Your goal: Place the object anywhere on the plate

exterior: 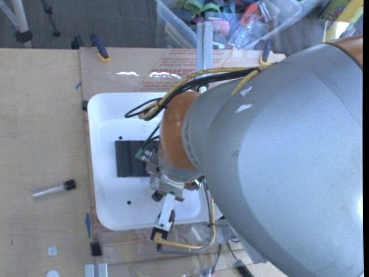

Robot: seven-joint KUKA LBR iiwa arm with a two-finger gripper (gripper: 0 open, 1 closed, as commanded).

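One black object lies, apparently flat, in white bin.

Faint red print on the clear sheet behind the bin, too blurred to read.

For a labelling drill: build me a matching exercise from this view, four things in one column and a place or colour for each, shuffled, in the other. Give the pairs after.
Things:
1. dark plate
2. clear tube with a black cap
3. clear tub of colourful items
4. band above the arm's wrist

Places or colours:
A. orange
B. at the top of the view, behind the bench
C. inside the white bin
D. lying on the wooden bench, left of the bin

Pairs: 1-C, 2-D, 3-B, 4-A
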